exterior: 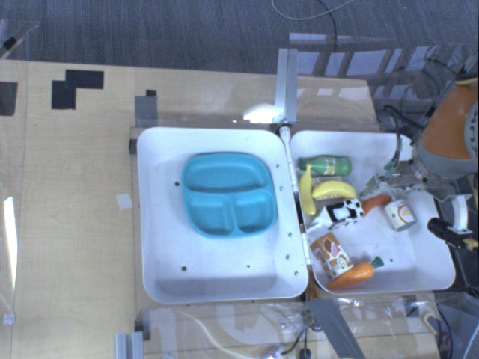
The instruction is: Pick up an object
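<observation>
Two bins: left one holds blue tray (227,204); right one holds toys
Tool (394,172): at 3 o'clock, grip state cannot tell
Progress: nothing visibly lifted; carrot (352,273) untouched

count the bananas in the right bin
2: one banana stands along the bin's left wall, the other banana lies just right of it, below the green bottle. None looks hidden.

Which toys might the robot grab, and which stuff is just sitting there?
Might get grabbed (all in the right bin):
green bottle, bananas, black-and-white toy, carrot, printed carton, small white cup. The gripper is near the bin's far right side.

Just sitting there:
blue divided plate in the left bin; cable on the floor.
</observation>
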You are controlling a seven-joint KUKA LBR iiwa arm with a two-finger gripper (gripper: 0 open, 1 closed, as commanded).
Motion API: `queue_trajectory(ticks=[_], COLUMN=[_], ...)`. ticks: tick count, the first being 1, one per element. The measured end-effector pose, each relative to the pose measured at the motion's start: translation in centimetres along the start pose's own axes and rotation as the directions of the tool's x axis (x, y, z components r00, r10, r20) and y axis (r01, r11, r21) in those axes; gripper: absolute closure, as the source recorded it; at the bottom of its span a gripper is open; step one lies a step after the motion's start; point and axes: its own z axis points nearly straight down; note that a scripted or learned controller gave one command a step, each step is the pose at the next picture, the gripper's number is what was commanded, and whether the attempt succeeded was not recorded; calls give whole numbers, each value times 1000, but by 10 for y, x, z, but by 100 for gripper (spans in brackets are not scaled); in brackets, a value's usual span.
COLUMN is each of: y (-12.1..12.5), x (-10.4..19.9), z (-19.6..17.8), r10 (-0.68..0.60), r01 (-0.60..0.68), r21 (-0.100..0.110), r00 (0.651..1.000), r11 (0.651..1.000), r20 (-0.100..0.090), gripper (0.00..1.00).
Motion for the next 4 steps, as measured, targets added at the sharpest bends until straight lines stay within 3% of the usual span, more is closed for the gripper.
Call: queue_trajectory(ticks=[1,2,3,4], y=[3,5,-35,-30], x=[0,0,64,23], z=[-13,-25,-3,-137], r10=[-1,-3,-52,135], r01=[2,3,52,-135], r21=[-8,-14,-5,4], r00=[1000,1000,999,991], r11=[1000,1000,999,991], r20=[2,4,5,0], gripper=[100,100,100,100])
